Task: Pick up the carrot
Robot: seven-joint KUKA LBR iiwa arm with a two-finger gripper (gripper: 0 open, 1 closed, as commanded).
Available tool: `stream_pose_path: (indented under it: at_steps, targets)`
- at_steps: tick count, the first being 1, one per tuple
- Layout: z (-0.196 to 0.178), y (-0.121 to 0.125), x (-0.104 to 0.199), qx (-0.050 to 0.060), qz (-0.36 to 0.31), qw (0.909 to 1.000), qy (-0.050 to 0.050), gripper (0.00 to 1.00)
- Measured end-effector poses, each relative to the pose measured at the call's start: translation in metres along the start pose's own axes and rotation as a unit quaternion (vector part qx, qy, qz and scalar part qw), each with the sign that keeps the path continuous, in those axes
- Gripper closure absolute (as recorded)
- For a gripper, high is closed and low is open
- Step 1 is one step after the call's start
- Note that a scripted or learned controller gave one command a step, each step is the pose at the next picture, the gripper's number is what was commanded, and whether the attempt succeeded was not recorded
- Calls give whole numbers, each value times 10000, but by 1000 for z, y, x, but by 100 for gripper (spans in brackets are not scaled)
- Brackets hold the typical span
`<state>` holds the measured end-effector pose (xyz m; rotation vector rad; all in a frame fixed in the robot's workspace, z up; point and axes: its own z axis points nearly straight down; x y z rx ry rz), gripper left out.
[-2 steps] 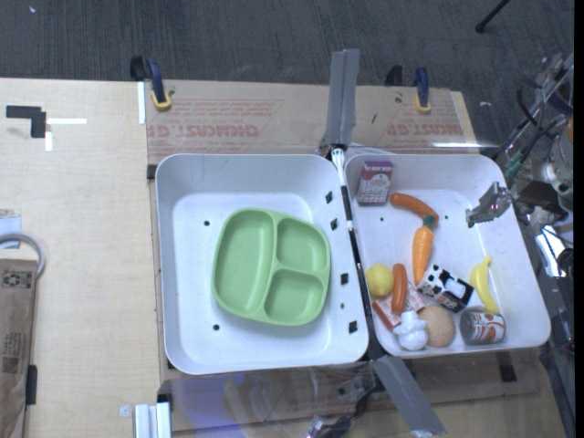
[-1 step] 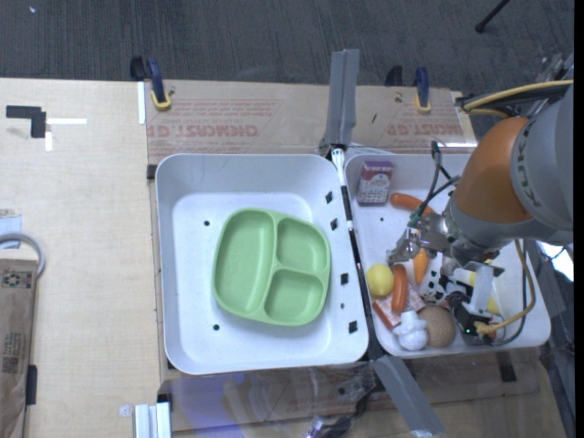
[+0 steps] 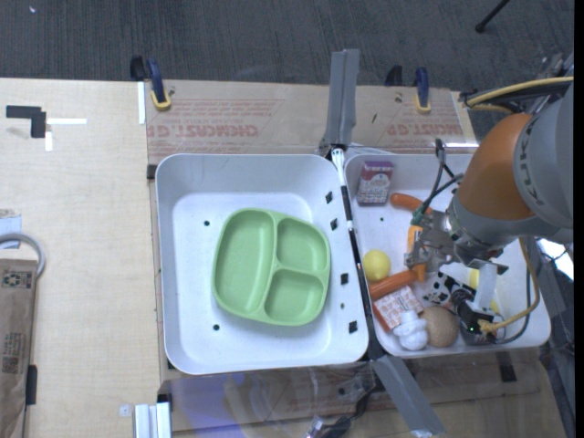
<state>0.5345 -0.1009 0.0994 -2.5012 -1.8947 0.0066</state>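
Camera view, looking down at a slant: two white bins sit side by side on the tabletop [image 3: 82, 199]. The left bin [image 3: 182, 272] has a green divided plate [image 3: 271, 266] in it. The right bin [image 3: 538, 331] is the cluttered one.

The carrot [image 3: 391, 285] lies in the right bin, roughly mid-bin, slanted, just beside a lemon [image 3: 377, 265] and touching or nearly touching a small printed packet [image 3: 397, 309]. There's a second orange piece [image 3: 406, 202] further back near a small purple carton [image 3: 374, 182]; I can't tell what that one is. A white lump [image 3: 412, 332] and a brown roundish thing [image 3: 441, 327] sit at the front.

The arm reaches in from the right and the end effector [image 3: 422, 261] is right over the carrot's far end. Whether it's clamped on anything, honestly can't tell; the wrist and cables hide it.

Handling guess: looks like a toy carrot, so light, stiff, probably smooth plastic and a bit slippery. It's tapered, so I'd pinch across the thicker middle, squarely across its long axis, otherwise it'll squirt out. The lemon crowding it is the main nuisance.
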Motion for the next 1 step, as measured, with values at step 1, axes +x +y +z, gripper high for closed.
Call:
stream_pose_path:
  at_steps: [1]
  targets:
    - [-92,72,51,-20,249,9997,-7,100]
